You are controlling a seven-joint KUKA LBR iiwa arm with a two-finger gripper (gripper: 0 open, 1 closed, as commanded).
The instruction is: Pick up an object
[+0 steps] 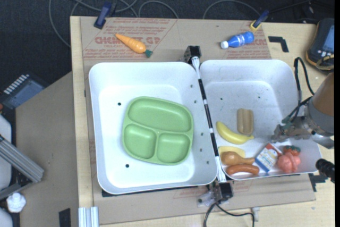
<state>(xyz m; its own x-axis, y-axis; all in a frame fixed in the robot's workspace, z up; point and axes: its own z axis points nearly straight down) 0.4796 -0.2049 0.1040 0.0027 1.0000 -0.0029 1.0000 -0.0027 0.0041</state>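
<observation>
The right bin (249, 74) holds several toy foods along its near side: a yellow banana (232, 134), a tan bread-like block (245, 121), an orange piece (234, 157), a reddish sausage (243, 170), a small white and blue carton (267, 158) and a red fruit (289, 161). My gripper (290, 133) hangs low at the bin's right wall, just above the red fruit and the carton and right of the tan block. Nothing shows in its grasp.
The left bin (106, 114) carries a green divided plate (158, 129). On the bench behind the bins lie a toy carrot (133, 43), a blue bottle (238, 40) and a blue clip (104, 15). A hinge strip (204, 109) separates the bins.
</observation>
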